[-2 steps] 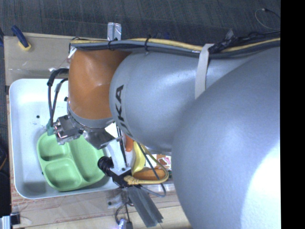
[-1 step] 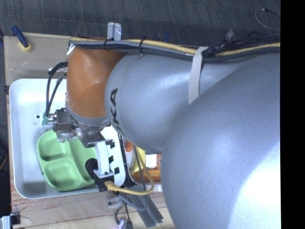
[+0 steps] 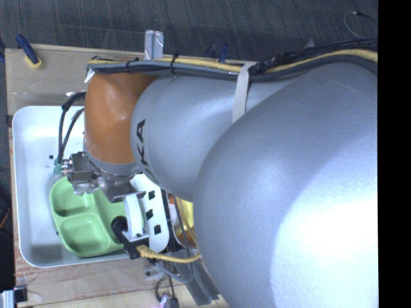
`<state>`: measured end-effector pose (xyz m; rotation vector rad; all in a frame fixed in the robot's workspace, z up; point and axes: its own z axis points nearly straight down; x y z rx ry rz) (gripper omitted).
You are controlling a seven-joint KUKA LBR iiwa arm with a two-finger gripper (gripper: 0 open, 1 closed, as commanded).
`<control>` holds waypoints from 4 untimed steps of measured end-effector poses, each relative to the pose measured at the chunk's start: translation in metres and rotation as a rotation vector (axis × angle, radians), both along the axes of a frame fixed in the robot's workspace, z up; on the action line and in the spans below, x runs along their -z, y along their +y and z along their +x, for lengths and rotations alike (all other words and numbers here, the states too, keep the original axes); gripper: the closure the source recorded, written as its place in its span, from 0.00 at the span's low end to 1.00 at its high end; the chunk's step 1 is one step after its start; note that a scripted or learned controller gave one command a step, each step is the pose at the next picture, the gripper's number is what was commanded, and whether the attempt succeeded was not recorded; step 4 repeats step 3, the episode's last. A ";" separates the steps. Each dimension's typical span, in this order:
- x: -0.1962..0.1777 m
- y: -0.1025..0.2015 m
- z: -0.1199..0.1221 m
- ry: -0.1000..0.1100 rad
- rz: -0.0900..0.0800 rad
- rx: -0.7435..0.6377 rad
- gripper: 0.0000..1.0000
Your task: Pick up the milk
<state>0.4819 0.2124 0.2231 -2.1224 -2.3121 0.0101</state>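
Probably light and crushable, if a carton; best taken gently across flat sides. Cannot place the milk, nor tell released from clenched, beneath arm (image 3: 192,140) low over white bin (image 3: 26,127) holding green divided tray (image 3: 77,230).

the green tray (image 3: 82,233) looks like glossy plastic, the white bin (image 3: 29,172) smooth plastic.

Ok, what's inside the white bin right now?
A green two-compartment tray lies in the white bin. The arm covers the bin's right part, so anything there is hidden.
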 end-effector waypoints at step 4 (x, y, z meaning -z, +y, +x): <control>0.006 -0.089 -0.006 -0.001 -0.002 0.404 1.00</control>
